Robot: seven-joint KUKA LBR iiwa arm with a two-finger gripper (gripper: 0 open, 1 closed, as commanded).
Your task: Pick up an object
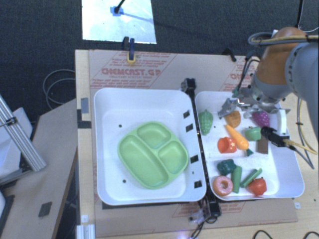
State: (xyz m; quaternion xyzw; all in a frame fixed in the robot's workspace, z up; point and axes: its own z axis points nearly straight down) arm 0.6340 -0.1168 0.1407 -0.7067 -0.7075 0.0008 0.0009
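- Worktop (149, 66): brown board carrying two white bins side by side.
- Left bin (107, 148): one green divided plate (152, 154), lying flat.
- Right bin (294, 180): toy food, loosely scattered.
- Tool (234, 105): seen low over the far end of the right bin, above a small orange piece (233, 118). Whether it is apart or together cannot be told, and nothing is seen held.
- Orange piece: nearest candidate, lying between a green strawberry-like piece (205, 121) and purple grapes (260, 118). It is judged to be light, hollow, stiff plastic with a smooth, rounded skin, likely to slip or roll aside if pinched off-centre. A hold across its narrowest width, through the middle, is advised.
- Carrot (237, 137): long and tapered, lying aslant just beside a red pepper (227, 145). It is judged light and rigid, best taken across its thick half, square to its length.
- Grapes: bumpy surface, judged easier to grip than the smooth pieces.
- Doughnut (222, 184), tomato (257, 185), broccoli (227, 166): near end of the bin, close together. Crowding is judged a hindrance there.
- Brown block (262, 146): flat-sided, judged the steadiest hold.
- None is judged fragile or heavy.
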